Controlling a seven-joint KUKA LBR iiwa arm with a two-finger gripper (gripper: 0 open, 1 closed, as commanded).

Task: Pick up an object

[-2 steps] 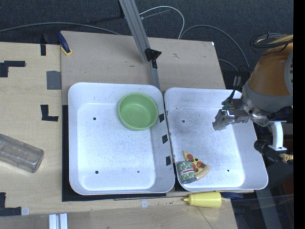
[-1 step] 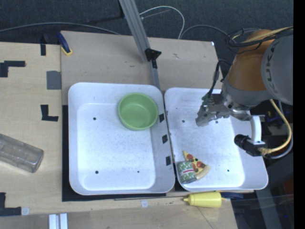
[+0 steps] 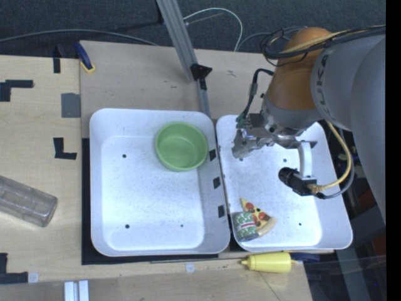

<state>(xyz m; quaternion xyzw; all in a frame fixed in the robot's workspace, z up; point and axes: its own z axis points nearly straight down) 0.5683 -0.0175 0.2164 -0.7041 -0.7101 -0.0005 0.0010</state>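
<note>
The pizza-slice toy lies in the right bin's near-left corner, hard against the wall. The tool hangs well behind it; I can't tell its state. It should come down inboard of that wall.

You have two white bins side by side on the bench: left bin, right bin, rims touching. Off the left bin, a clear plastic tumbler lies on its side at the bench's left edge. A yellow bottle lies on its side just beyond the right bin's near rim. A grey pole slants down to the bins' far rims. Black tape marks dot the left bench. A blue and yellow clamp sits at the far left corner of the board.
</note>
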